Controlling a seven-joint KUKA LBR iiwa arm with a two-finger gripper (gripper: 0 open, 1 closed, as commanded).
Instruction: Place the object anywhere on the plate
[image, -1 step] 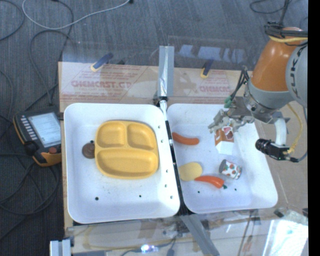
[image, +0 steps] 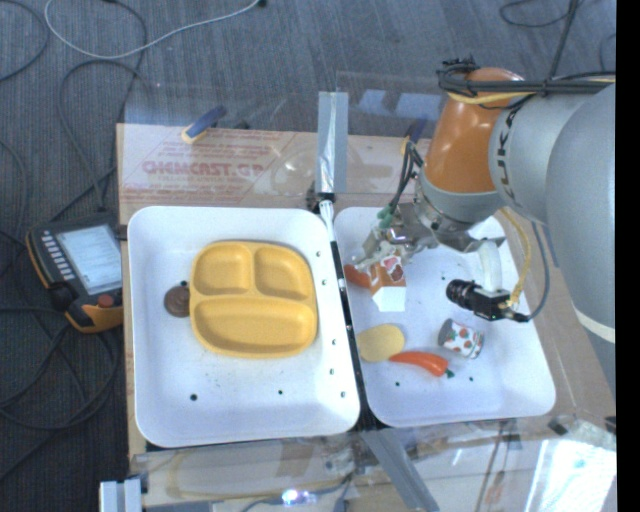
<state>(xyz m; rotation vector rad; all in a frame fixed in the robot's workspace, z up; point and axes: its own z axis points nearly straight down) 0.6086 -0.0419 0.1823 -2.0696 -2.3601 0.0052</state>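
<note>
Reaching into the right bin (image: 520, 395), the gripper (image: 385, 250) is seen in the camera view low over a red-and-white carton-like object (image: 385, 275) near that bin's left wall. Whether the gripper is spread, closed, or gripping the object cannot be told, since the wrist and its cabling cover that spot. The step in hand is judged to be the pick; nothing has yet been carried across. The yellow divided plate (image: 253, 298) lies in the left bin (image: 160, 400), well apart from the object, with a small brown disc (image: 178, 300) touching its left edge. The next move is judged to call for a secure grasp, a lift over the two bin walls between, and a release anywhere above the plate.

Also in the right bin are a pale yellow lump (image: 380, 341), an orange carrot-shaped piece (image: 420, 362) and a small patterned can (image: 461, 338). The object's upper part is hidden by the gripper, so its exact shape is hard to make out.
</note>
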